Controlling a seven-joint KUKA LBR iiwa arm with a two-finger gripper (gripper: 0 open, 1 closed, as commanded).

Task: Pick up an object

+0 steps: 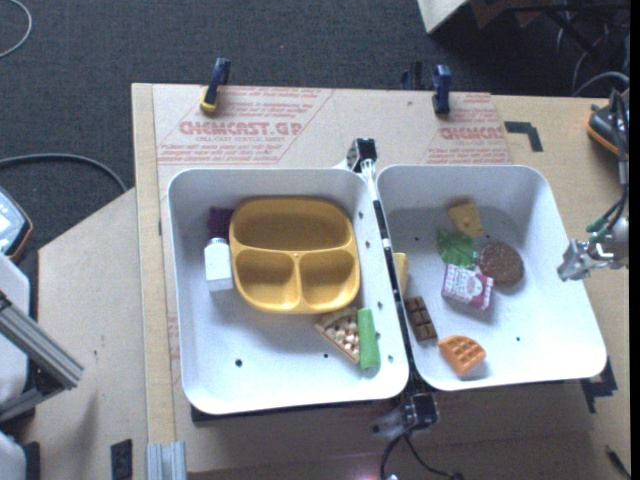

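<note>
- Apparently nothing is picked yet: the gripper (582, 260) sits at the right bin's (560, 353) right edge, carrying nothing visible.
- Candidates remain inside: waffle (462, 354) near the front edge, cookie (500, 264) mid-bin.
- Descent and grasp remain.

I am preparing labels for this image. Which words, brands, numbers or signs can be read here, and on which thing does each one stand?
"CHEMCAST GP": red print on the brown protective sheet over the bench, left part.
The same red print repeats on the right part, cut off by the bin; not fully readable.
The smaller red lines beneath both: too blurred to read.
Pink and white packet in the right bin: print too small to read.
</note>
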